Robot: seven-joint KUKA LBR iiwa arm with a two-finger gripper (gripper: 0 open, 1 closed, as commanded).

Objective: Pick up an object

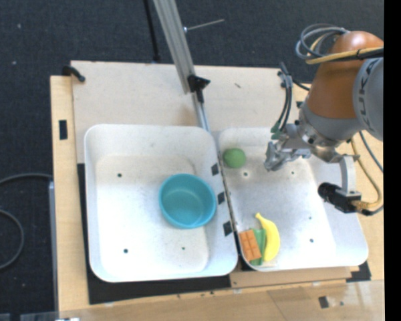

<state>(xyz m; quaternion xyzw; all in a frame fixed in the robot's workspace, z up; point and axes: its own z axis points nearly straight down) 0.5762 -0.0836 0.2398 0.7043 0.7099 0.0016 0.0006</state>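
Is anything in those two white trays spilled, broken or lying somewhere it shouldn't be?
Nothing stands out. The blue bowl sits upright in the left bin. In the right bin, the green ball rests near the back, and the banana and orange block are tucked into the front corner. No spills or damage visible.

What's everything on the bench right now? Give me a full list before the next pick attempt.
shallow white plastic bins: two, white, side by side on the bench
round blue plastic bowl: one, blue, left bin, toward its right side
small green ball: one, green, right bin, upper left corner
yellow toy banana: one, yellow, right bin, lower left corner
orange ridged block: one, orange, beside the banana on its left, with a green piece beneath
slanted metal pole: one, grey, rising from between the bins
tool: one, grey, over the right bin, right of the ball
arm: one, grey and orange, entering from the right
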